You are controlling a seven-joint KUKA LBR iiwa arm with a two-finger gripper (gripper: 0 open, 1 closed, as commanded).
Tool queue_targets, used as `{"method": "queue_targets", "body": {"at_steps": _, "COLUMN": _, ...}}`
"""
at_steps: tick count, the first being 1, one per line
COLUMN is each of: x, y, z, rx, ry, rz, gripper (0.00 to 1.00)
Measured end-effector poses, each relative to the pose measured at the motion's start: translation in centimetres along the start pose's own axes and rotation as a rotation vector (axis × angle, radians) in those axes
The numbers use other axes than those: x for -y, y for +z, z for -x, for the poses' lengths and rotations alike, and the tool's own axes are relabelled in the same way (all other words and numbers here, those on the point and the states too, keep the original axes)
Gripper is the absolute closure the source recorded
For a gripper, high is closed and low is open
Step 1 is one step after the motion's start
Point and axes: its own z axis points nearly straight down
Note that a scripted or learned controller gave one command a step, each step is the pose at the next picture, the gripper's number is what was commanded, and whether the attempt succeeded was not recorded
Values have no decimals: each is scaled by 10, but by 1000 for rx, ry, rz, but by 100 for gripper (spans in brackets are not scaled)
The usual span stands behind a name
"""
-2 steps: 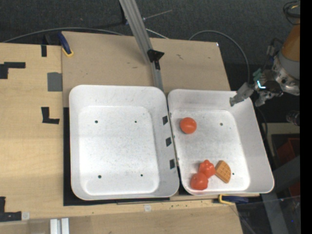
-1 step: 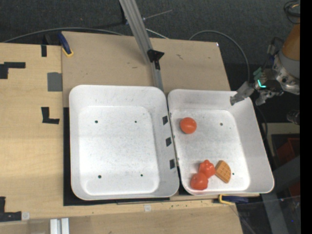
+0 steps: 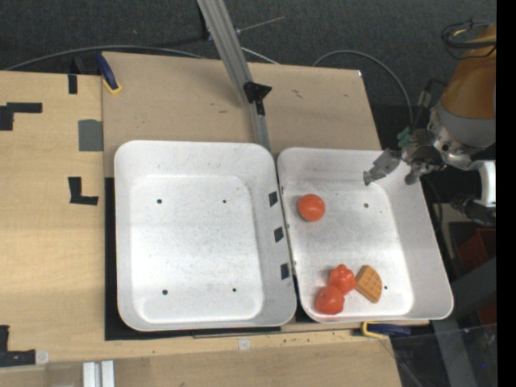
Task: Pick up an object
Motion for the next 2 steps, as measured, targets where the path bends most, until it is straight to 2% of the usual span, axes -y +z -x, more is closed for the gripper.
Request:
{"method": "queue_targets", "body": {"at_steps": 1, "x": 1, "y": 44, "z": 3, "rx": 1, "ry": 2, "rz": 1, "gripper": 0}}
{"method": "queue_targets", "body": {"at_steps": 2, "x": 4, "y": 109, "z": 0, "rx": -1, "ry": 1, "rz": -2, "gripper": 0}}
